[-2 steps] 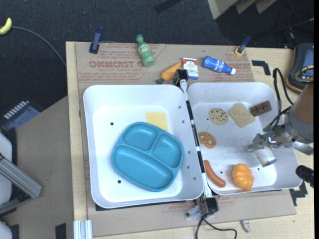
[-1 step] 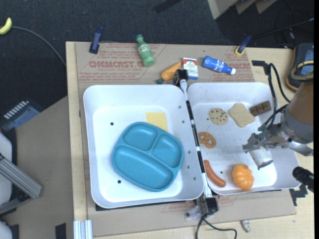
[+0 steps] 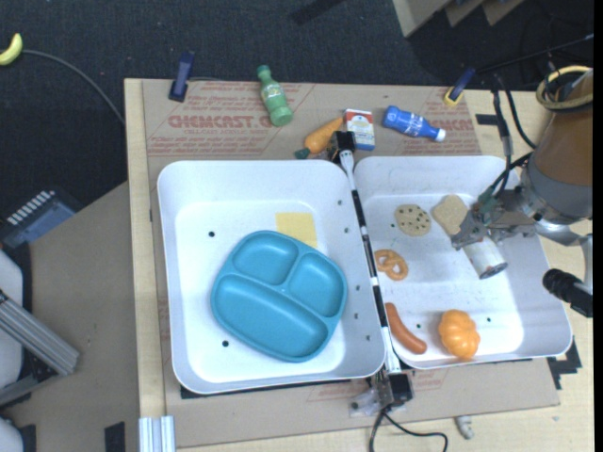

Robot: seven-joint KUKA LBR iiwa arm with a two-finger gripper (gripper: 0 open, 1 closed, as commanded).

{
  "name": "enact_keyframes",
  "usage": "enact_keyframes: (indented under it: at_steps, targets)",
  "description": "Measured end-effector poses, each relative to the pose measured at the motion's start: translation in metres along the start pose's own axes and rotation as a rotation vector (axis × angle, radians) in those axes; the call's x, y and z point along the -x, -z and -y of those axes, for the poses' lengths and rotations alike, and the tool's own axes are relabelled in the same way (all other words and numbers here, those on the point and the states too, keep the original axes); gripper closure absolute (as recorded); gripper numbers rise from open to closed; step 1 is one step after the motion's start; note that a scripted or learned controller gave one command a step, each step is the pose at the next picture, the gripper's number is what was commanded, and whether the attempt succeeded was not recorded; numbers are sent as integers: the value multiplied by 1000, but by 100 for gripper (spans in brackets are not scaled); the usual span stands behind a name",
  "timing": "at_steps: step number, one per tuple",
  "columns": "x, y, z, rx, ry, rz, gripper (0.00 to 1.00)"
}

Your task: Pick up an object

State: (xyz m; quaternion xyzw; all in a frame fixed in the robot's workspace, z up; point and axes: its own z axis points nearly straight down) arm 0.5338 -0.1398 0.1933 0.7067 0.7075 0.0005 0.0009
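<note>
Right bin (image 3: 528, 332): cookie (image 3: 412, 218), bread slice (image 3: 450, 214), pretzel (image 3: 390, 265), sausage (image 3: 405, 329), orange gourd (image 3: 458, 333). Gripper (image 3: 476, 243) low over this bin, just beside the bread; grip state cannot be told. Left bin (image 3: 179, 252): blue divided plate (image 3: 278, 295), yellow cheese slice (image 3: 297, 227).

You are looking at a robotics lab, not a kitchen: the two white bins (image 3: 179, 215) sit on a sheet of printed cardboard (image 3: 236, 116) laid over a bench, above dark carpet (image 3: 113, 17) crossed by a loose cable (image 3: 75, 73). The food is toy plastic, a green bottle (image 3: 274, 96), a blue bottle (image 3: 413, 123) and a carrot (image 3: 323, 136) strewn on the cardboard. More wires (image 3: 391, 420) trail off the bench's front edge, and bare metal framing (image 3: 38, 332) stands at the left.
</note>
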Motion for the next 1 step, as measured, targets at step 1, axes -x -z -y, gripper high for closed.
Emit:
enact_keyframes:
  at_steps: [1]
  targets:
    - [-72, 19, -14, 0, 1, -1, 100]
